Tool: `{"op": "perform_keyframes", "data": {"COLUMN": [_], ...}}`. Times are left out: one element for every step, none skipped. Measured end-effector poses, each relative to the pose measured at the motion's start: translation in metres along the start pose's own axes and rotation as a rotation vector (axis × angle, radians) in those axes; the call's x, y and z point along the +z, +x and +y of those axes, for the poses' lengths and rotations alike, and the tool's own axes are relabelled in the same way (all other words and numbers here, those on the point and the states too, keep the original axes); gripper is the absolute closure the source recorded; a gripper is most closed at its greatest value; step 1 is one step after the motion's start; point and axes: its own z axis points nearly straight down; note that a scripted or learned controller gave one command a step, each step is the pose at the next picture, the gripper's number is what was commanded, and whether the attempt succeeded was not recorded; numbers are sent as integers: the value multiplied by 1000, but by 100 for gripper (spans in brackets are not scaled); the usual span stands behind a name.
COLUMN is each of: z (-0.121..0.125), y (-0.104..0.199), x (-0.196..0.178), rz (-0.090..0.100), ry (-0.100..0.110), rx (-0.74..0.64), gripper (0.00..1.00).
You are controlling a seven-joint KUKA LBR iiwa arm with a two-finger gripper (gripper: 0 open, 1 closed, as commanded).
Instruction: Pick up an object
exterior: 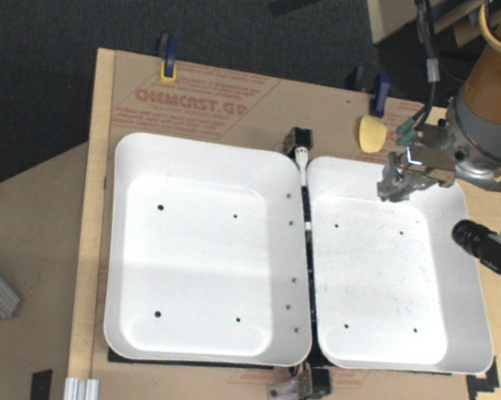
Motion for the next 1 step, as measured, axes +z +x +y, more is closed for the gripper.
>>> {"op": "perform_keyframes", "data": {"z": [46], "y": [23], "x": [84], "rz": [-1], "ry": [6], "rx": [-3], "gripper": [100]}}
